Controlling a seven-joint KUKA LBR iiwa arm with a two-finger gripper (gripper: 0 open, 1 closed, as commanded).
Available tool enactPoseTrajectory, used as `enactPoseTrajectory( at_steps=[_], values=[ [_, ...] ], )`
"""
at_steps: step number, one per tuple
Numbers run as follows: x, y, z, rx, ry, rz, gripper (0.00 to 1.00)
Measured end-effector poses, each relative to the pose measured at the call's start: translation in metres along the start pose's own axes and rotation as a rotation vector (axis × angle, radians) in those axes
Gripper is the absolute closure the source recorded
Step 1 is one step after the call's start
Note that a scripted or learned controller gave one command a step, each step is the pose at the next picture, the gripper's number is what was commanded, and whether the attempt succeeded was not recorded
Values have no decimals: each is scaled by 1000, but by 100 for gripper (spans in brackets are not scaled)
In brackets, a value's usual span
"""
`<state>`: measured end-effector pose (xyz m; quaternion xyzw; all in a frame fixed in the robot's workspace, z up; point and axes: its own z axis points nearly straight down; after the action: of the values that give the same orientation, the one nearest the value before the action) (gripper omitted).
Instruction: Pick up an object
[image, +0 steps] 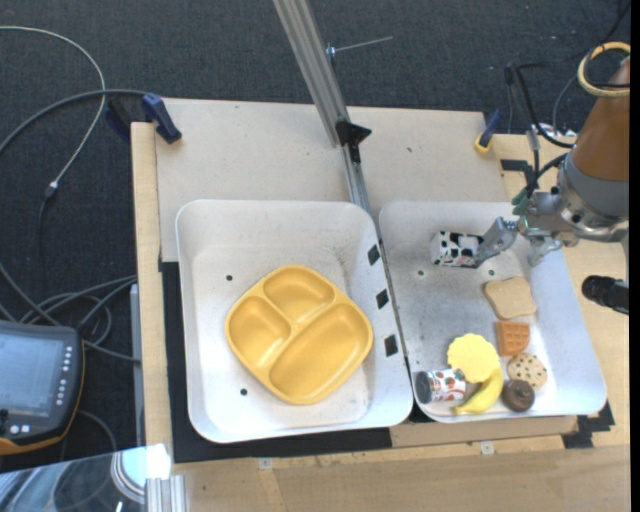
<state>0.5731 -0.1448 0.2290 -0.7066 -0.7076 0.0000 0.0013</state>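
Observation:
The right bin (430, 310) holds several small things. At its far side lies a black-and-white spotted object (455, 248). A slice of toast (511, 296), an orange cracker (512, 336), a chip cookie (527, 370) and a brown donut (517, 396) lie along its right side. Near its front are a yellow lumpy piece (472, 354), a banana (486, 394) and a small can (442, 384). My gripper (518, 248) hangs over the bin's far right and is open. Its left finger (493, 243) is just right of the spotted object, and nothing sits between the fingers.
A yellow divided plate (300, 333) lies in the left bin (200, 250). A metal pole (320, 80) slants down to the seam between the bins. Clamps sit at the bench's far corners, and cables and a pendant lie off to the left.

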Motion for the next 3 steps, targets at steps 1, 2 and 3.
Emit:
enactPoseTrajectory(
  at_steps=[1,2,3],
  values=[
    [1,1,-11,-3,1,-1,100],
    [9,-18,91,8,1,2,100],
    [4,-25,-3,-11,-4,0,100]
  ],
)
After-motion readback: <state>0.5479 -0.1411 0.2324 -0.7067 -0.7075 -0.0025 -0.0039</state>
